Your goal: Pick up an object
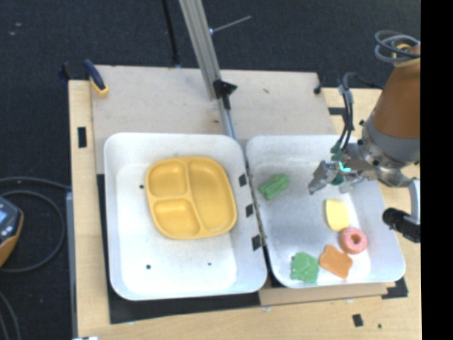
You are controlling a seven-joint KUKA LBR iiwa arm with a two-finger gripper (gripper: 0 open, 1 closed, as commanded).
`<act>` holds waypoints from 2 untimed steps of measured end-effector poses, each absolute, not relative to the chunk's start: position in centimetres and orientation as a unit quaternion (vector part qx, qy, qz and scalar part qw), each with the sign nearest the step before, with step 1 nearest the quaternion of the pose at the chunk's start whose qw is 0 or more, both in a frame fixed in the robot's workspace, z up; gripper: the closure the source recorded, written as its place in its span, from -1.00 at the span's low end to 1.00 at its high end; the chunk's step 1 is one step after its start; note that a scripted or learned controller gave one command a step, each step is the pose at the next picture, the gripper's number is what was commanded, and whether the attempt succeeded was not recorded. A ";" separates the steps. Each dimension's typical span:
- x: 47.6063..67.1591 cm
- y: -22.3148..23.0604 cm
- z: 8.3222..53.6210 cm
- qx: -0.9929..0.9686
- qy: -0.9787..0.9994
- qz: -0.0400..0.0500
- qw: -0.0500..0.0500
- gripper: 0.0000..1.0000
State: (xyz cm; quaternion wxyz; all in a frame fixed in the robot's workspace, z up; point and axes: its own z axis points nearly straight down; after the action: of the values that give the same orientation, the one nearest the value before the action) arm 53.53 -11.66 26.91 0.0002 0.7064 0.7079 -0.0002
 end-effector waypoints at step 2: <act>52.9 -11.8 20.9 0.707 0.707 -0.001 -0.001 -1.00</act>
State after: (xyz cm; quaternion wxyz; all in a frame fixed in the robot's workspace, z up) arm 52.90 -11.82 20.94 -0.0011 0.7070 0.7072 -0.0012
